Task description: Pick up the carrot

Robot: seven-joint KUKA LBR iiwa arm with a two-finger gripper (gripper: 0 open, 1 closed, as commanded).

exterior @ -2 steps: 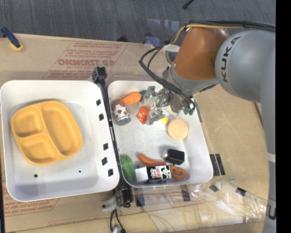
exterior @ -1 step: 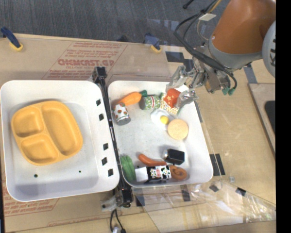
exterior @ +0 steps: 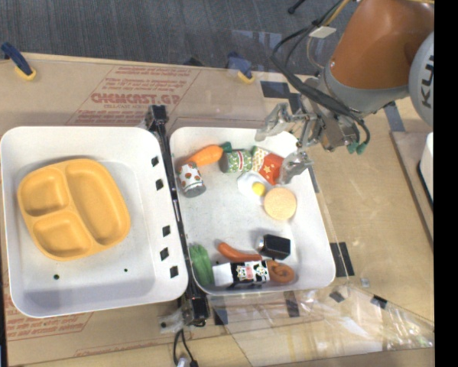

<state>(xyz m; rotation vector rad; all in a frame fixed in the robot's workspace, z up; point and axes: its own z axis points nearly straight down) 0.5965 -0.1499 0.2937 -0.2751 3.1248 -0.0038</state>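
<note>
Nearest, along the six o'clock edge of the right bin (exterior: 326,245): a green veggie (exterior: 200,264), a little carton with a cow on it (exterior: 244,272) lying flat, and a brown round thing (exterior: 284,273), all in a row. Just past those, a red sausage (exterior: 235,251) and a small black box (exterior: 276,245). Off at nine o'clock, in the left bin (exterior: 14,281), a yellow tray (exterior: 72,207) with three parts. Back in the right bin, near the middle and a bit toward two o'clock, a flat tan cookie (exterior: 280,203) and a toy egg (exterior: 253,183) touching it. Farther up, a red can with a star (exterior: 271,167) and a green can (exterior: 240,160) side by side. At ten o'clock, a small can (exterior: 190,178) lying by the wall. At eleven o'clock, the carrot (exterior: 206,156), orange, lying flat, its leafy end touching the green can. At one o'clock, over the far corner, the gripper (exterior: 287,144), spread wide, holding nothing, well apart from the carrot and close to the red can. Farthest, two blue clamps (exterior: 18,61) on the brown board (exterior: 137,90).
</note>
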